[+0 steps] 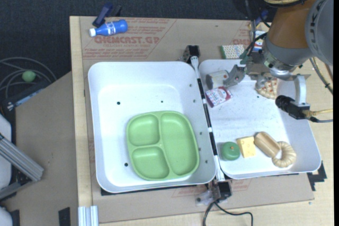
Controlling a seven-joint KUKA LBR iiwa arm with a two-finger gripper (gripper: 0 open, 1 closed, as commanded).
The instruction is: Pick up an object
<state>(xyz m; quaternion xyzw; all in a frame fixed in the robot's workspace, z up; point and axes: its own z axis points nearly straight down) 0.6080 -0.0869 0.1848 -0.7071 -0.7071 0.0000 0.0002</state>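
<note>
Above right bin (304,159) | gripper (233,76) poised near packet (217,96), likely for approach | finger state: cannot tell

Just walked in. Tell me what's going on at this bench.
A grey KUKA arm reaches in from the right, and its hand hangs over the far end of the right bin, near a small red-and-white packet. Nothing is visibly held. A green round piece, a yellow block and a toy pastry lie at that bin's near end. The left bin holds a green divided plate.
</note>
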